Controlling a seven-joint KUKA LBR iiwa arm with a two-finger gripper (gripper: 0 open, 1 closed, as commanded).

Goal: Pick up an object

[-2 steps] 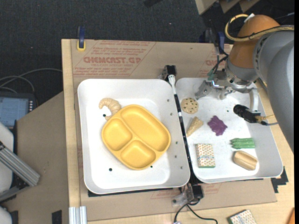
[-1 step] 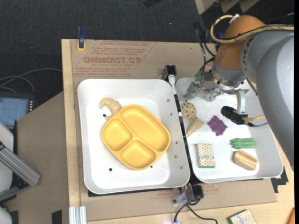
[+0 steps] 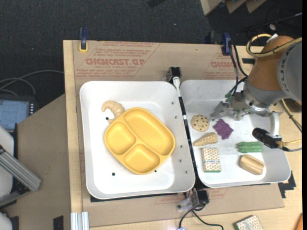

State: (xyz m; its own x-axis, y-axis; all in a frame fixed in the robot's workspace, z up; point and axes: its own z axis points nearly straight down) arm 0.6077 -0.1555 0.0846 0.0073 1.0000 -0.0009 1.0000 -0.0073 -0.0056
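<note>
Landmark: you are looking at a purple grape bunch [image 3: 222,128], knobbly and matte, lying in the right bin [image 3: 280,174] of glossy white plastic.
Gripper: the gripper [image 3: 229,108] is hovering just above and touching distance from the grapes' upper edge; you cannot tell how its fingers are standing.
Arm: the arm [image 3: 271,71], smooth grey with an orange band, is reaching in from the right of the grapes.
Cookie: a round speckled cookie [image 3: 200,123] is sitting just left of the grapes.
Cone: a ridged tan cone [image 3: 205,139] is lying below-left of them.
Cracker box: a small rectangular printed packet [image 3: 211,159] is resting further below.
Green piece: a green oblong item [image 3: 249,147] is lying right-below the grapes.
Bread roll: a smooth tan loaf [image 3: 251,164] is sitting beneath that.
Left bin: well left of the grapes, a yellow three-compartment plate [image 3: 139,140] is lying beside a curled croissant [image 3: 112,109].
</note>
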